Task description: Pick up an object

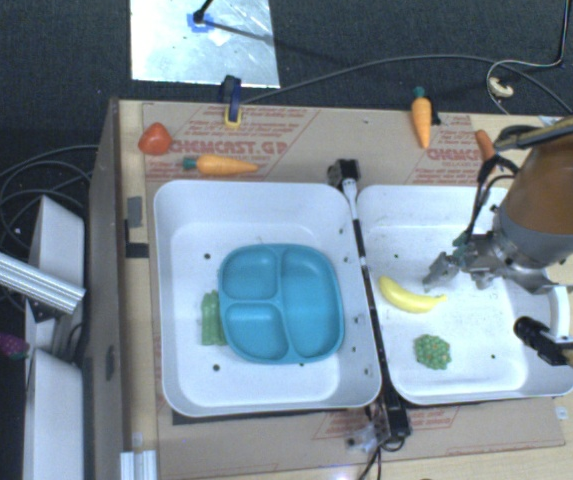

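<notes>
I see my arm [556,203] reaching in from the right over the right-hand bin [466,383], its orange band above the wrist and the grey wrist angled down toward the bin floor. The tool [444,271] sits low inside that bin, fingers pointing left. They appear slightly parted, with nothing between them; I note no object gripped.

Right-hand bin: a yellow banana [409,295] lies just beside the tool, immediately below and left of its fingertips, close but I cannot confirm contact. A green knobbly object [431,350] lies further below the tool, apart from the banana.

Left-hand bin [196,368], well to the left of the tool: a blue divided tray [279,302] lies flat in the middle, and a green object [210,319] lies against the tray's far edge from the tool.

On the surface [296,133] beyond the bins: a carrot [422,118] up and left of the tool, a second carrot [220,165] and a red tomato-like piece [154,139] far to the left.
</notes>
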You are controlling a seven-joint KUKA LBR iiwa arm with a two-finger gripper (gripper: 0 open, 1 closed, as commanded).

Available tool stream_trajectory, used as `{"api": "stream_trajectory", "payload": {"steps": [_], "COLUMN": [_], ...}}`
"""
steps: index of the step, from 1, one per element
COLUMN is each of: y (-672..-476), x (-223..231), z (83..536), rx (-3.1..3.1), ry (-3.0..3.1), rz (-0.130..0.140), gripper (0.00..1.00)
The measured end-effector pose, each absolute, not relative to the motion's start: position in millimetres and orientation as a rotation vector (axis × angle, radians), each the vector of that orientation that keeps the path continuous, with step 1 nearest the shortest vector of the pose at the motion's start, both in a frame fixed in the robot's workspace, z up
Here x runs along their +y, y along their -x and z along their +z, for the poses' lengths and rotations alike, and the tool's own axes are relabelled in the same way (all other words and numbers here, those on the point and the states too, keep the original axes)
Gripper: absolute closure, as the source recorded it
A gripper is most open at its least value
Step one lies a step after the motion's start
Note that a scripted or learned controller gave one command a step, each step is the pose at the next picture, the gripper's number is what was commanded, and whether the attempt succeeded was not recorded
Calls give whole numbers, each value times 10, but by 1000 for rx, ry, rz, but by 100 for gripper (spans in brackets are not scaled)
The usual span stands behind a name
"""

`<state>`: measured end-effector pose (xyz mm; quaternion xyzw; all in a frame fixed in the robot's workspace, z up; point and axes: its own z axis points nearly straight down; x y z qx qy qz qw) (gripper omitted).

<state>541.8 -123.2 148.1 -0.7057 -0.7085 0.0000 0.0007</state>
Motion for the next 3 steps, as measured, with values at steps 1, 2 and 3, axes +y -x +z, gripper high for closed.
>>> {"api": "stream_trajectory", "payload": {"steps": [1, 2, 3], "y": [-5478, -5971, -6042], "x": [-894, -1596, -1058], "z": [919, 1303, 839], "rx": [-2231, -2227, -2226], "ry": [2227, 2224, 2216], "rz": [-14, -2, -2], "gripper": [0, 0, 0]}}
